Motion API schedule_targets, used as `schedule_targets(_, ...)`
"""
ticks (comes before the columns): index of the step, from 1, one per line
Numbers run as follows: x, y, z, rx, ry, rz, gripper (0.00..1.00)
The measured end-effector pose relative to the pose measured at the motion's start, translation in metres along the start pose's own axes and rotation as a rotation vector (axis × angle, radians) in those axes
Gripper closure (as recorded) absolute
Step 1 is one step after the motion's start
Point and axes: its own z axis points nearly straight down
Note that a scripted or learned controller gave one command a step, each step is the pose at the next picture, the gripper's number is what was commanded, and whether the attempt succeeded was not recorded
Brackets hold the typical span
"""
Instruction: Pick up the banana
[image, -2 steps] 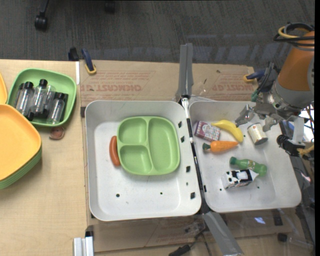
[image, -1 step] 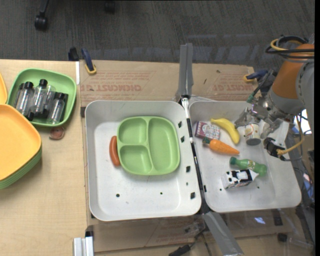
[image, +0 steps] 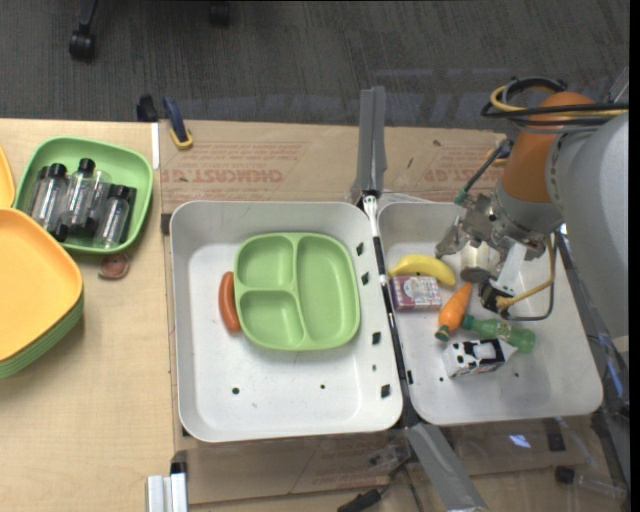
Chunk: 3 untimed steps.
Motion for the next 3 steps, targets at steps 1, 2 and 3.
schedule_targets(1,-0.028,-0.008,0.0,-0.001,0.0,-0.359,0.0)
schedule_targets(2,-0.03,-0.008,-0.009,-0.001,0.0,-0.355,1.0)
schedule_targets(3,-0.051,0.051,-0.012,0.021,-0.004,-0.387,1.0)
